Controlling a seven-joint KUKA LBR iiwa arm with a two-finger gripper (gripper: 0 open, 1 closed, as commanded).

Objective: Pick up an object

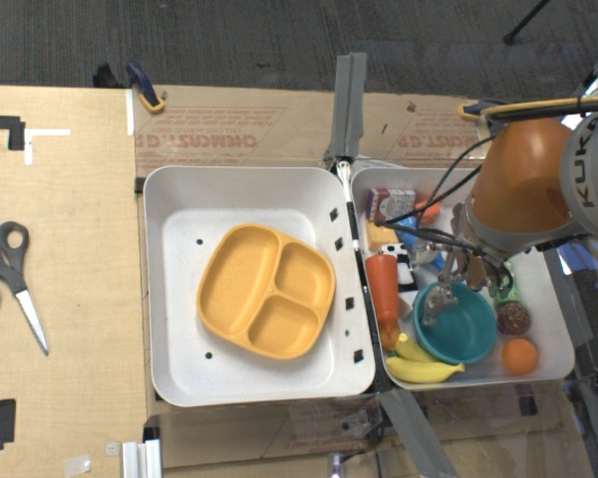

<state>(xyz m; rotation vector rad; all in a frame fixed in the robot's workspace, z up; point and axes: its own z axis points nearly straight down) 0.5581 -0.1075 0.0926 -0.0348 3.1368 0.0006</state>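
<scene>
A grey KUKA arm (pixel 523 182) with an orange band reaches in from the right over the right-hand white bin (pixel 556 297), its tool (pixel 441 302) hanging at the rim of a teal bowl (pixel 458 329). Whether the tool is wide, narrow or holding anything cannot be told from this slanted overhead view; its metal end sits over the bowl's left inner edge, and nothing is plainly seen in its grip.

The bowl lies directly beneath and just to the right of the tool, in the front half of the cluttered bin. A yellow banana (pixel 421 364) curves along the bowl's front-left side, touching it, below the tool. An orange-red cylinder (pixel 384 285) stands just left of the tool along the bin's left wall. A small orange fruit (pixel 519 356) sits in the bin's front-right corner, with a dark reddish round object (pixel 512 318) just behind it, both to the right of the bowl. A dark packet (pixel 391 205) lies at the back of the bin, well behind the tool.

In the left-hand white bin (pixel 169 277), a yellow three-compartment plate (pixel 266 291) rests alone near the middle, well apart from the tool. Scissors (pixel 18 277) lie on the bench (pixel 60 366) at far left
</scene>
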